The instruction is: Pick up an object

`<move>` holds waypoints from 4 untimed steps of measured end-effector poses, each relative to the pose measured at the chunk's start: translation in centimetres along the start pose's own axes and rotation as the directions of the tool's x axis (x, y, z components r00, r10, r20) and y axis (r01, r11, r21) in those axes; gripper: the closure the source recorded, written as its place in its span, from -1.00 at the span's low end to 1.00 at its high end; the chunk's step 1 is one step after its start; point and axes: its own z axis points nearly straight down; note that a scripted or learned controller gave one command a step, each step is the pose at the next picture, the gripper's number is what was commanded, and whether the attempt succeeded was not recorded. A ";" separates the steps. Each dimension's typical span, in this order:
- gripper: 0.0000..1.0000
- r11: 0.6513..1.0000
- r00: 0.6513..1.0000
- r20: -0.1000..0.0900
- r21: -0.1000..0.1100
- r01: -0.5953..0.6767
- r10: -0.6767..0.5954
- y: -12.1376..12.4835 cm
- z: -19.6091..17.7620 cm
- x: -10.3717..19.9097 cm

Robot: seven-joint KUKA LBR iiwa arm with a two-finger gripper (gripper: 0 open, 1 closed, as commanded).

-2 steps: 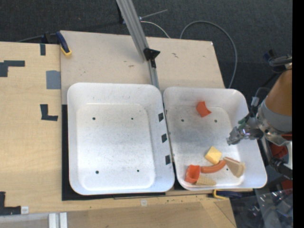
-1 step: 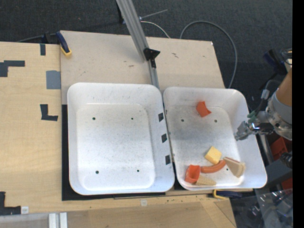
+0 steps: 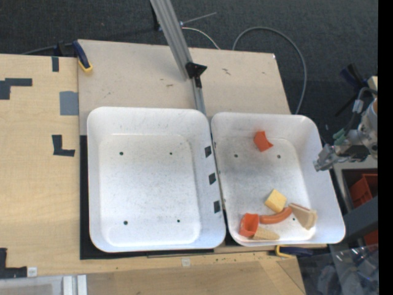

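In the right bin (image 3: 307, 128) lie several small objects. An orange block (image 3: 263, 141) sits near the bin's far side. Toward the near corner are a yellow block (image 3: 276, 200), a curved orange-red piece (image 3: 277, 216), an orange cup-like piece (image 3: 249, 224), a tan wedge (image 3: 303, 215) and a pale tan piece (image 3: 266, 233). The gripper (image 3: 325, 158) hangs at the right rim of the right bin, well to the right of the orange block. Nothing shows between its tips.
The left bin (image 3: 98, 165) stands beside the right one, with black clips (image 3: 212, 178) along the shared edge. A metal pole (image 3: 175, 35) slants in from the top. Cables (image 3: 295, 48) loop behind the right bin. A red crate (image 3: 365, 189) sits at far right.
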 end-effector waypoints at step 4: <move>1.00 1.000 1.000 -0.004 0.005 0.005 -0.005 5.6 3.4 19.4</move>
